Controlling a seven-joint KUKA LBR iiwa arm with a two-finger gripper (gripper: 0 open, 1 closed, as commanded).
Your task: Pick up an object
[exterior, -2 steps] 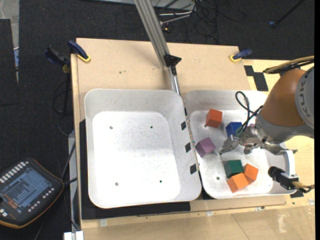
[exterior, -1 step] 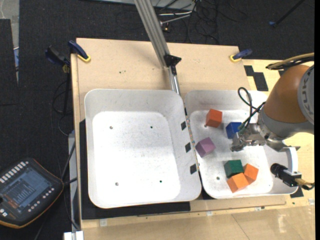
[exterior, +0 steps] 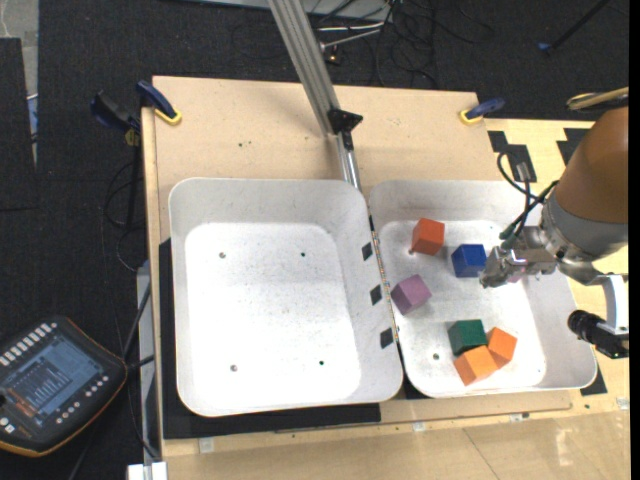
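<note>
Blue block point(exterior: 468, 260) in right bin point(exterior: 560, 373), just left of gripper point(exterior: 497, 276); looks light, rigid, smooth, so grip opposite flat faces. Finger state: cannot tell. Orange block point(exterior: 428, 237) and purple block point(exterior: 410, 293) near; green block point(exterior: 466, 336) nearer camera.

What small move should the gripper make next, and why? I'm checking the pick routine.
Probably a short shift toward the blue block, then down onto it. The gripper sits just beside that block in the right bin, and it is the nearest object; the orange block and purple block lie farther away.
</note>
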